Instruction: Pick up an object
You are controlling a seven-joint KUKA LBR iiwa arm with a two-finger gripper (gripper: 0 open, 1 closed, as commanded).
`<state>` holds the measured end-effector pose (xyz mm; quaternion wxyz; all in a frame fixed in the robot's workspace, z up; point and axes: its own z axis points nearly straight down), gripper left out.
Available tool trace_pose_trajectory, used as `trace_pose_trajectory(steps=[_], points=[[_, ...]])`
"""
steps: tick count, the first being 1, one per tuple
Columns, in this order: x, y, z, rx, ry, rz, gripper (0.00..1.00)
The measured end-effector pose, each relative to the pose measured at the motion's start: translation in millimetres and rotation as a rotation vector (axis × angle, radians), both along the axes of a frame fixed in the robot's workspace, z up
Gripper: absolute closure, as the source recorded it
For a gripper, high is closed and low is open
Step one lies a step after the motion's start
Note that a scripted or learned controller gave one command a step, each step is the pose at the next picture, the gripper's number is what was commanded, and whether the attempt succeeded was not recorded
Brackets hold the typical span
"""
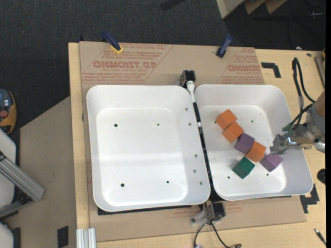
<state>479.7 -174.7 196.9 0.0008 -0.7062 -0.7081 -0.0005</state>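
Note:
Several small blocks lie in the right bin. Two orange blocks sit near its middle, with a purple block and a third orange block trailing toward the front right. A green block and another purple block lie closest to the front. My gripper reaches in low over the bin's right side, just right of the third orange block and just above the front purple block. Nothing is visibly held.
The left bin stands beside the right one on a cardboard sheet. Blue clamps hold the sheet's far edge. A black cable runs down along the right side toward the arm.

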Motion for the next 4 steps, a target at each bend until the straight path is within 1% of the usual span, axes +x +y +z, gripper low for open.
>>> trace_pose_trajectory(steps=[1, 2, 3, 4], points=[[0, 65, -76, -0.001, -0.001, 0.001, 1.00], [90, 177, 58, 0.003, -0.022, 0.014, 1.00], [173, 200, 22, -0.002, -0.004, 0.002, 1.00], [187, 232, 2, -0.001, -0.002, 0.000, 1.00]])
